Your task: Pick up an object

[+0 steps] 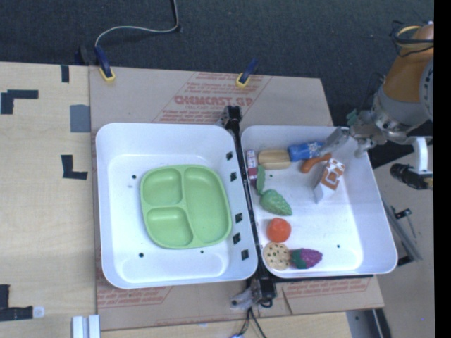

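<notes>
My gripper (350,142) hangs over the far right corner of the right bin (366,217), its fingers spread and nothing between them. Just left of it and lower lie a blue packet (304,150) and an orange carrot (316,163). A white and orange carton (332,174) stands a little nearer the front. Further left in this bin are a tan bun (275,158), a green leafy vegetable (275,202), a red tomato (279,229), a cookie (275,255) and a purple fruit (307,258).
The left bin (116,189) holds a green divided plate (187,205). Both bins rest on a cardboard sheet (197,97) clamped at its far edge. The arm's grey and orange wrist (407,83) rises beyond the right bin's far right corner.
</notes>
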`<action>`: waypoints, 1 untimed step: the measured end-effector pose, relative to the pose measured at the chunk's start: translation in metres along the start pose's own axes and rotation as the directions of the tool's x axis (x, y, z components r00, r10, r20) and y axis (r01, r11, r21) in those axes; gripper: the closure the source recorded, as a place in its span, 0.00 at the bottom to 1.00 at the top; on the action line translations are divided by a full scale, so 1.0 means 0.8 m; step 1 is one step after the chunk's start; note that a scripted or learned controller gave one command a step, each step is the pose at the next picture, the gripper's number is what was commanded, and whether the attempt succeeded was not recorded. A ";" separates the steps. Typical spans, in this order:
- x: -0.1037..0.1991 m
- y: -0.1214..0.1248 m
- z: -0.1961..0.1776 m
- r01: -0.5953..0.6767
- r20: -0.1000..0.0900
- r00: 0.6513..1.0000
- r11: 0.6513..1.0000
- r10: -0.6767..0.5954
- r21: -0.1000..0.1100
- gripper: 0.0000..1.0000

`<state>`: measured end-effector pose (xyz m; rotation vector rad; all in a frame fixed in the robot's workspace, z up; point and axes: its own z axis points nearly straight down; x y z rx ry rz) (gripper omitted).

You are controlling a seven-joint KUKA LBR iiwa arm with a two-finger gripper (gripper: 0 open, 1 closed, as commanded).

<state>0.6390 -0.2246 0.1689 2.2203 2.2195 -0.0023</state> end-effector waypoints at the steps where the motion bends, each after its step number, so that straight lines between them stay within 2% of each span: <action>1: 0.061 0.031 0.092 0.001 -0.002 1.000 1.000 0.000 0.006 0.00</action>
